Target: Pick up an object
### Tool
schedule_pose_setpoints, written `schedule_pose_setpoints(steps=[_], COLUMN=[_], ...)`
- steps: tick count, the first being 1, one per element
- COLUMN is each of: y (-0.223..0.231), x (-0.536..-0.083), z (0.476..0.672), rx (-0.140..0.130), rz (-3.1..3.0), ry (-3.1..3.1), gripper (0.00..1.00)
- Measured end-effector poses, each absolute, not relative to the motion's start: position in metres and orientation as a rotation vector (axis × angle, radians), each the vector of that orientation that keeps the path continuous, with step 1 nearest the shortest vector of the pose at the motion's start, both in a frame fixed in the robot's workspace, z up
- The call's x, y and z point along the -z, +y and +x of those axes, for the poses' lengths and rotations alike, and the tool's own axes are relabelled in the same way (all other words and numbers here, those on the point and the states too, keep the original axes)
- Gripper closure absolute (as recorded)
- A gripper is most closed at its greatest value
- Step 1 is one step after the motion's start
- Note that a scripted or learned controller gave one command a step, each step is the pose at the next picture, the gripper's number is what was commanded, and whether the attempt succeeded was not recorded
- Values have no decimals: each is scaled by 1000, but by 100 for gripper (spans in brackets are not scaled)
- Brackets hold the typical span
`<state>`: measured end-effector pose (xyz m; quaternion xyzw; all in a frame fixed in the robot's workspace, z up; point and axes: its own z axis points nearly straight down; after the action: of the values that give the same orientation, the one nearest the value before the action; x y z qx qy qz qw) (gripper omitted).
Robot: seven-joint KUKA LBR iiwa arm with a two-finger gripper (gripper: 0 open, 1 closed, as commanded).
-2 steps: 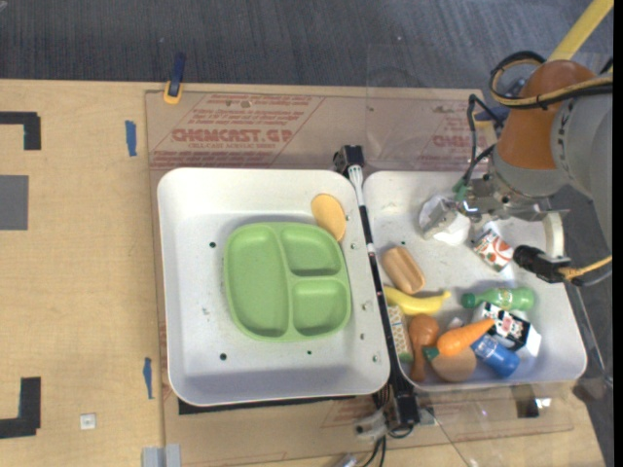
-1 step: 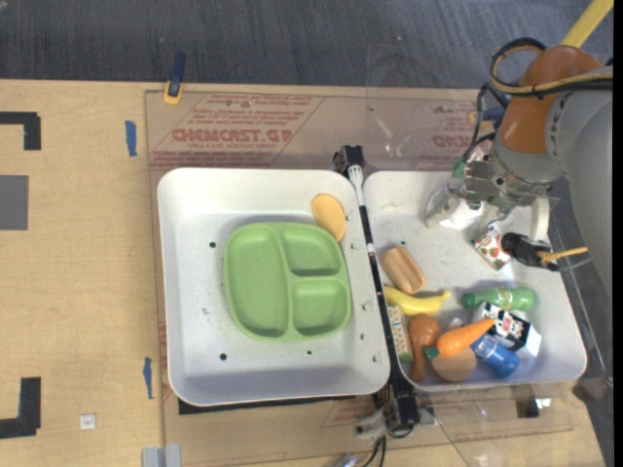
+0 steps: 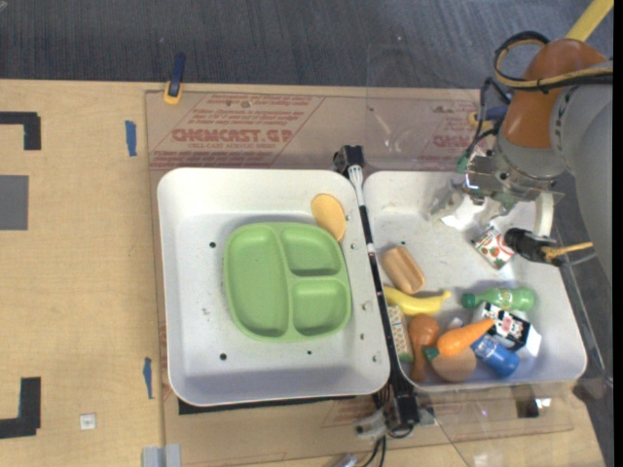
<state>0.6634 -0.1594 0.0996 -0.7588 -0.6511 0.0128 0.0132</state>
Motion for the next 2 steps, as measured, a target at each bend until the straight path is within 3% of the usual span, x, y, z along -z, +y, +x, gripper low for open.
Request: schedule_pose_setpoints(steps=[1,2], y=[-94,-36], x=[-194,-205], z=[574,540], rx=[1,-10], rz=[-2732,-2855], ry=[-1541,-1290], gripper=[100,100])
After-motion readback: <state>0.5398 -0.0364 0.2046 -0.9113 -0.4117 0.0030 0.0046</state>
